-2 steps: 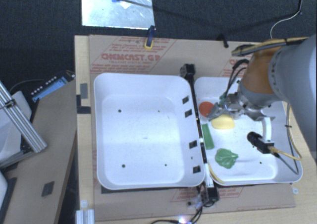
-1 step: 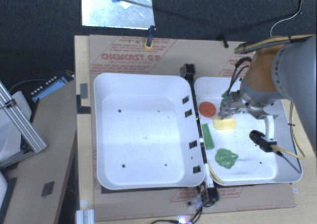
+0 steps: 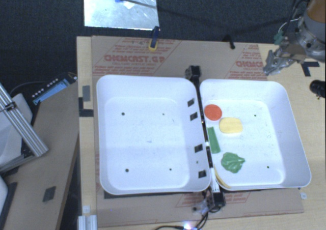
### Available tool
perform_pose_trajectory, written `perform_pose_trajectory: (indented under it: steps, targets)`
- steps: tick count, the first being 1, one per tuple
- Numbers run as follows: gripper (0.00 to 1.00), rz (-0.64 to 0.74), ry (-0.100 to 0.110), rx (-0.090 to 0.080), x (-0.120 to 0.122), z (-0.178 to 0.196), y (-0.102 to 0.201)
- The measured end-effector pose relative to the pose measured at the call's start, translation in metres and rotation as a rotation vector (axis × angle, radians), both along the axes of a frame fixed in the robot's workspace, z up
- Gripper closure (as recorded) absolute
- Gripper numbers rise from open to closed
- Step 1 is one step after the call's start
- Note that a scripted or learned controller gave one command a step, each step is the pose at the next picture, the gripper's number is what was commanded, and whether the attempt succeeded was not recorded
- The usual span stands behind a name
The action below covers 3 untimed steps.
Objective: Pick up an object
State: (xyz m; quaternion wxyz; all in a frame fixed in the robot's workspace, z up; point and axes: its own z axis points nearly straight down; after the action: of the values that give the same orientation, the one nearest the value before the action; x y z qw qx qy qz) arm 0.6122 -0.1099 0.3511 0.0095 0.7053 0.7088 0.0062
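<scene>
- While the gripper hangs above the bench beyond the right bin's far corner, nothing has been picked up; whether it is open or closed, I cannot tell.
- Candidates lie near that bin's left wall: orange disc, yellow piece, green stick, green leaf.
- Choosing, descending, grasping and lifting all remain, by my judgement.

We saw two bins side by side: in the right bin, near its left wall, lay a disc, lump, strip and leaf.
</scene>
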Motion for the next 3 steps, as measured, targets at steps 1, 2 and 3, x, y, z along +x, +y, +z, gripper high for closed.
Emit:
perform_pose_trajectory:
  steps: [1,2,3]
  targets:
    - [1.0,0.0,-0.001,0.001,-0.047,0.195,0.006]
    - [1.0,0.006,0.036,0.008,-0.112,0.058,0.088]
    - [1.0,0.005,0.034,0.005,-0.083,-0.083,0.151]
